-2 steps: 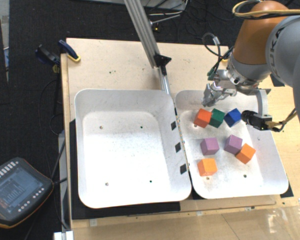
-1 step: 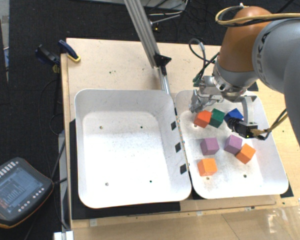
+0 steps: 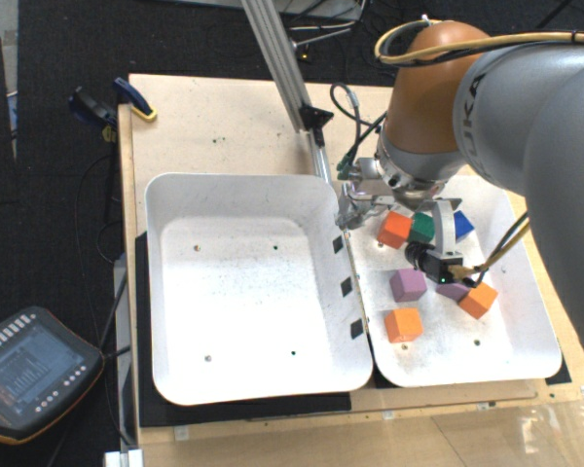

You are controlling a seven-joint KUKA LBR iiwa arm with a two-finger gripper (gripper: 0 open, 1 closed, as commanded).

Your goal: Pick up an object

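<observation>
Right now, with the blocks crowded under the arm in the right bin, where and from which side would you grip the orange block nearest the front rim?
Take the front orange block from straight above, closing on two opposite flat side faces. It sits flat on the right bin floor. The purple block stands just behind it, so the left and right faces probably give the gripper more room.

teach pendant [image 3: 29, 373] lower left; blue-and-yellow clamp [image 3: 127, 100] at the bench's far-left corner

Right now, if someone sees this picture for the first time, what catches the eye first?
First, the big grey arm with its orange band, reaching in from the right over the right bin. Under it lies a cluster of small colourful blocks, such as an orange block and a purple block. The left bin sits beside it.
</observation>
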